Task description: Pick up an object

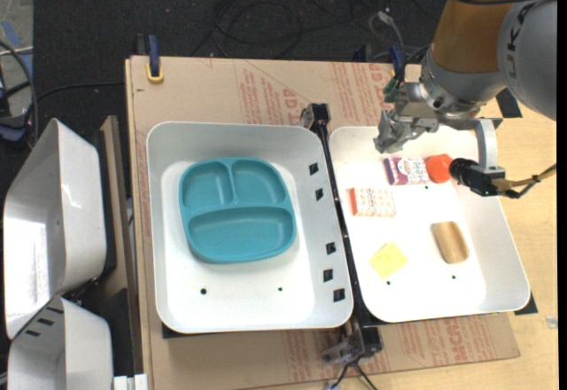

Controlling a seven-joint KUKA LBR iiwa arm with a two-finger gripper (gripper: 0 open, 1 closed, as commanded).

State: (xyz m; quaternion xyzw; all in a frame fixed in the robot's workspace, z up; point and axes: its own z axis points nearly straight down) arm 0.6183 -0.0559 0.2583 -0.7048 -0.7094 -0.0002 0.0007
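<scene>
Bins: the left white bin (168,202) holds a teal divided plastic plate (236,209). The right white bin (496,282) holds a tan bread-like roll (451,241), a purple-and-white pouch with orange cap (416,169), a red-and-white packet (371,201) and a yellow square sponge (388,260). The gripper (390,142) hovers at the bin's far-left corner, just beside the pouch, holding nothing visible.

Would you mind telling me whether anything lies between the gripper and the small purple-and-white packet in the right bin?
Nothing visible does. The gripper hangs above the right bin's far left corner, with the purple-and-white packet just beside and below it. The orange-capped item lies on the packet's far side, and the red-and-white packet sits nearer the camera.
</scene>
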